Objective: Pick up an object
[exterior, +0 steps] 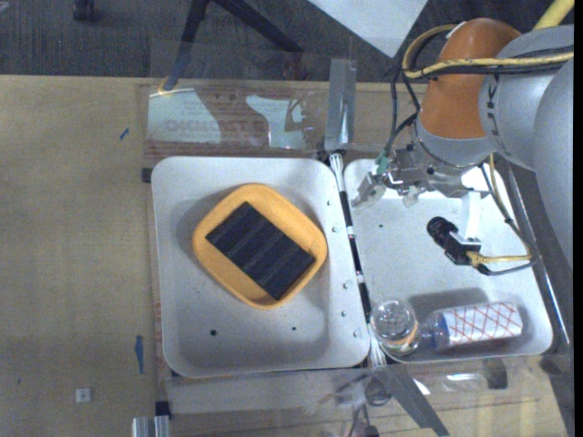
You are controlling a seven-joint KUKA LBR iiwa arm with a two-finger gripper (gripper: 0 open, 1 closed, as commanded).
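- Camera view: the bottle (455,324) is seen lying on its side in the right bin (401,262), just right of the middle rim (349,244). It lies along that bin's lower wall, with its clear end close to the rim and its red-and-white labelled end turned away from it.
- The bottle is judged light, thin-walled and smooth. Being round, it could roll or slip when squeezed, and it may dent. A hold across the labelled body, square to the long axis, is judged best.
- The gripper (387,182) is also found just right of the middle rim, at the upper end of the same bin and well apart from the bottle. Whether it is wide or narrow cannot be told.
- Left of the middle rim, an orange tray (260,244) with a black ribbed insert is set askew in the left bin (182,317). It is judged broader and harder to span.
- Little room is left between the bottle and the lower wall, so a descent there could be fouled.
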